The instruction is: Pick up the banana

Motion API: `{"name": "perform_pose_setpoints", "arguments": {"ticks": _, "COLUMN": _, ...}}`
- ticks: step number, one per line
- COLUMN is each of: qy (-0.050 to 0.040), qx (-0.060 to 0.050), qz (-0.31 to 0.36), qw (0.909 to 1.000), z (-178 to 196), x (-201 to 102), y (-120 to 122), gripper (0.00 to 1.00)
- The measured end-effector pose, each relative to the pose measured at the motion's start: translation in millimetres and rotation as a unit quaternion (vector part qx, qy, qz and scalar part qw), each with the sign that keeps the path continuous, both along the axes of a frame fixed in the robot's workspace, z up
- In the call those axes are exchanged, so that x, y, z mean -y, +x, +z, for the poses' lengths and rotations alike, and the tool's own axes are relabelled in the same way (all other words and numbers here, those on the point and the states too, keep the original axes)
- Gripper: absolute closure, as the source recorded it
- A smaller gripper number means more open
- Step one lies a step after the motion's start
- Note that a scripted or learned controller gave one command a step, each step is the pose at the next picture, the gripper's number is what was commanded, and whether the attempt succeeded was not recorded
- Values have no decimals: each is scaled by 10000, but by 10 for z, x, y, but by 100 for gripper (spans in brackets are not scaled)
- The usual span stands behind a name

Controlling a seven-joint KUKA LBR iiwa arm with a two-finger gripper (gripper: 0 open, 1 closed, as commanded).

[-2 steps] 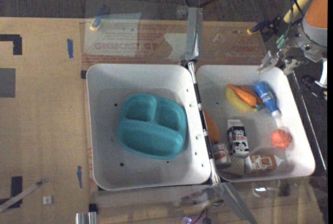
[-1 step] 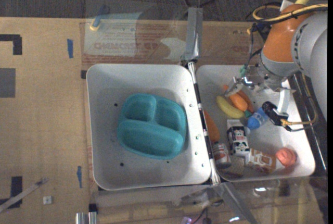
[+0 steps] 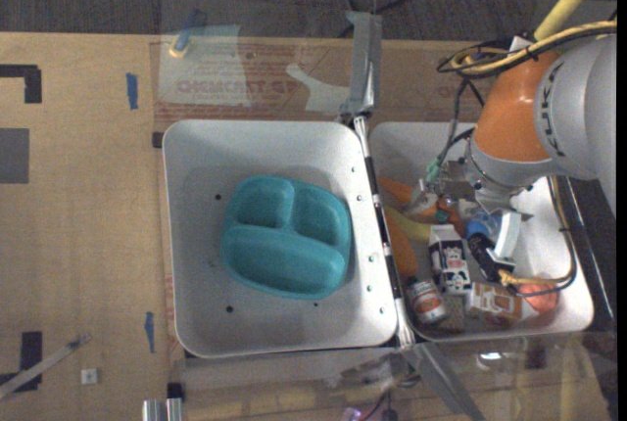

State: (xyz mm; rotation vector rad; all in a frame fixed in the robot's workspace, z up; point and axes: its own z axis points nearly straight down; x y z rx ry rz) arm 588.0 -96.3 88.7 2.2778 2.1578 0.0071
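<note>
The banana [image 3: 415,227] lies in the right bin [image 3: 411,143], near its left wall, and just a short yellow stretch of it shows among other items. My gripper [image 3: 443,196] hangs low over the bin, just up and to the right of the banana, under the orange-banded wrist [image 3: 509,130]. Its tip is lost among the clutter and cables. Whether it touches the banana cannot be made out.
The right bin also holds an orange carrot-like piece [image 3: 401,256] along the left wall, a white box [image 3: 449,264], a small can [image 3: 426,302], a blue item [image 3: 478,231] and a brown packet [image 3: 495,304]. A teal divided plate [image 3: 286,236] sits in the left bin [image 3: 196,174].
</note>
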Motion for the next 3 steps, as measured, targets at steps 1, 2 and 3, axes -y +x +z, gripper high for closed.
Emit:
{"name": "perform_pose_setpoints", "arguments": {"ticks": 1, "qy": 17, "qx": 9, "qz": -2306, "qw": 9731, "z": 0, "x": 145, "y": -572, "gripper": 0}}
{"name": "perform_pose_setpoints", "arguments": {"ticks": 2, "qy": 11, "qx": 16, "qz": -2328, "qw": 9725, "z": 97, "x": 165, "y": -570, "gripper": 100}}
{"name": "perform_pose_setpoints", "arguments": {"ticks": 3, "qy": -4, "qx": 99, "qz": -3357, "qw": 9419, "z": 38, "x": 53, "y": -822, "gripper": 100}}
